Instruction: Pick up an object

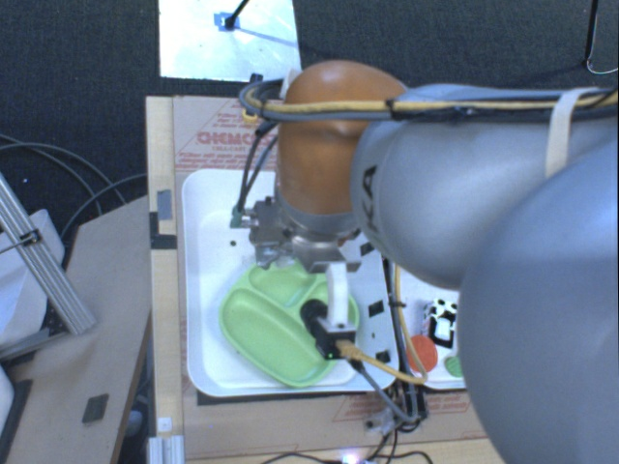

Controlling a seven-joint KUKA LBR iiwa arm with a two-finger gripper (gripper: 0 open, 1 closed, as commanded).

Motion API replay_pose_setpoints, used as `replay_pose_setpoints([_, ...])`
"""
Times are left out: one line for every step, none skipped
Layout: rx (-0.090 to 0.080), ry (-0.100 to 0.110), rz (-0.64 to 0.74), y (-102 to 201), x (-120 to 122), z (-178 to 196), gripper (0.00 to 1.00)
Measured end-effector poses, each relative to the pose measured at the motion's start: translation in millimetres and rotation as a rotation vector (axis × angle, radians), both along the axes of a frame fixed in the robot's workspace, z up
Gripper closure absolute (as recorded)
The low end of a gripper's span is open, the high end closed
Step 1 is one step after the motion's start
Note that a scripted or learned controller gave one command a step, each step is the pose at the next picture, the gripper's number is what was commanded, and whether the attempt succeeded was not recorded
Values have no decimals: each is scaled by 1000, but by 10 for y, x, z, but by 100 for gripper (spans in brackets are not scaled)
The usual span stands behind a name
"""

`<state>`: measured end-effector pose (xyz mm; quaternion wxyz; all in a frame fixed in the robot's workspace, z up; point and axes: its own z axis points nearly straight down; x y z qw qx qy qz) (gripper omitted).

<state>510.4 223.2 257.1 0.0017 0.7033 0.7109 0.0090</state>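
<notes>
So, camera view: looking down at a slant on the tabletop (pixel 106 269); the arm (pixel 464 182) reaches in from the right and covers much of the scene.
Hand: the hand (pixel 290 251) is low in the left bin (pixel 208 249), right over the far edge of the green dish (pixel 261 332).
State of the hand: cannot tell whether it is released or clenched, since the wrist hides its underside.
Task's thing: the green dish is the likeliest object. It lies flat on the floor of the left bin, toward the near side, just beneath the hand.
Done: the approach looks complete, with the hand down at the dish.
Left: a grasp cannot be confirmed, and the dish rests on the bin floor, so lifting is not yet done.
Bins: two, side by side; the right bin (pixel 418 293) is mostly covered by the arm.
Green dishes: one, divided into compartments.
Right bin's things: three in sight, namely an orange piece (pixel 424 353), a black-and-white piece (pixel 443 323) and a green scrap (pixel 455 364), all close together.
Arms: one.
</notes>
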Motion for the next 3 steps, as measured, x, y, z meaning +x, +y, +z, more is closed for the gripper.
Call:
replay_pose_setpoints([-12,18,-10,39,451,-1190,100])
replay_pose_setpoints([-11,14,-6,107,953,-1761,100])
replay_pose_setpoints([-11,8,-13,-378,1618,-1712,100])
